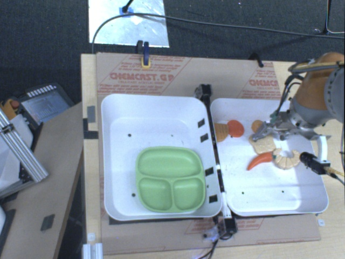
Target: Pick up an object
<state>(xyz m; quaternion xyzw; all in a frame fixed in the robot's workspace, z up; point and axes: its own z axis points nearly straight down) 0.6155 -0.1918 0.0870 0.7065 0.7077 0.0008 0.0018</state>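
Camera view: my tool point(271, 127) sits low over the right bin point(269, 196), its grip state unreadable. The cracker point(263, 145) lies just below-left of it, touching the shrimp point(285, 158); the chili point(260, 160) slants beside both.

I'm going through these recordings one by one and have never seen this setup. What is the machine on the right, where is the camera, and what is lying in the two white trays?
One camera looks down at a slant on a bench with two shallow white bins. The grey machine with the orange band is a robot arm reaching in from the right; its gripper is low over the right bin, among the items. The left bin holds a green divided plate. The right bin holds toy-like pieces: an orange-red round piece next to a tan cone shape, a red-orange pepper-like piece, and several tan or beige pieces close to the gripper. Whether anything is gripped cannot be made out.
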